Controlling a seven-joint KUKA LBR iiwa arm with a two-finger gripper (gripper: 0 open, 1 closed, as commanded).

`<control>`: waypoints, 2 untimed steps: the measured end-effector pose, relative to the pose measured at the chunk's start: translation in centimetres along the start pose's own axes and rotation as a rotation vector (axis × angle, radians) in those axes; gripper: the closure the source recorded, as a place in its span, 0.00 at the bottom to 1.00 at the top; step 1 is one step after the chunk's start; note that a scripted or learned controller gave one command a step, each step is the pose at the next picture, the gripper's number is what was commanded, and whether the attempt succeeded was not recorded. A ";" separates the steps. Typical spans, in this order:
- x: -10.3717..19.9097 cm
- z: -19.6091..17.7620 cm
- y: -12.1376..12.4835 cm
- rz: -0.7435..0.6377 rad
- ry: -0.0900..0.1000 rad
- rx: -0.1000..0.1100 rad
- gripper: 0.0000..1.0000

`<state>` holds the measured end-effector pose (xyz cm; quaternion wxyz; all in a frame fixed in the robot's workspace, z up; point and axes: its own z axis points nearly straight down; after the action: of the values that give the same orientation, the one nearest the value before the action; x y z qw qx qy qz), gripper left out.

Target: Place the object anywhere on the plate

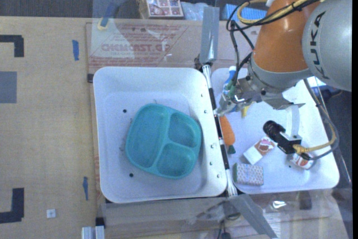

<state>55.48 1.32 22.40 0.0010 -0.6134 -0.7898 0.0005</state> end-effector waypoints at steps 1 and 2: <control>9.3 2.8 0.8 -0.116 0.000 0.000 1.00; 9.6 -0.7 4.5 -0.300 -0.003 -0.006 1.00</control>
<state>57.49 11.72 23.09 -0.0019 -0.4883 -0.8726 -0.0012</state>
